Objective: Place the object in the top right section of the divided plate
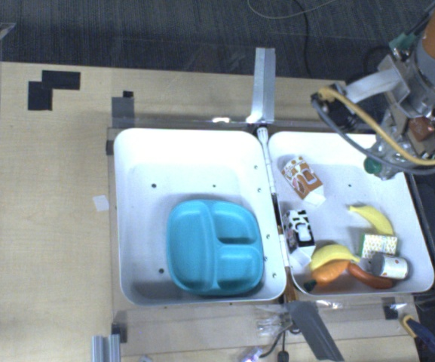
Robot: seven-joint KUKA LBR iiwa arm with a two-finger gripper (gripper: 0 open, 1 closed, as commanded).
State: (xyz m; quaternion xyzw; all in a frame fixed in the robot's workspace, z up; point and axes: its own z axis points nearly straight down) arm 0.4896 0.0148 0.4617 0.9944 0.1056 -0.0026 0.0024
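Observation:
A blue divided plate (215, 246) lies in the left bin (149, 164), with one long section on its left and two smaller ones on its right. All sections of the plate are bare. The right bin (338, 153) holds a brown and white carton (302, 178), a small black and white item (300, 228), a yellow banana (373, 219), a second yellow fruit (332, 256), an orange piece (336, 274) and a grey can (390, 266). My gripper (422, 130) hangs over that bin's far right corner, high above the objects, with a small brownish-red spot at its tip.
A yellow-green speckled block (379, 244) lies next to the can. Yellow and black cables (353, 119) loop from the wrist over the right bin's back edge. A metal post (264, 85) stands behind the divider between the bins.

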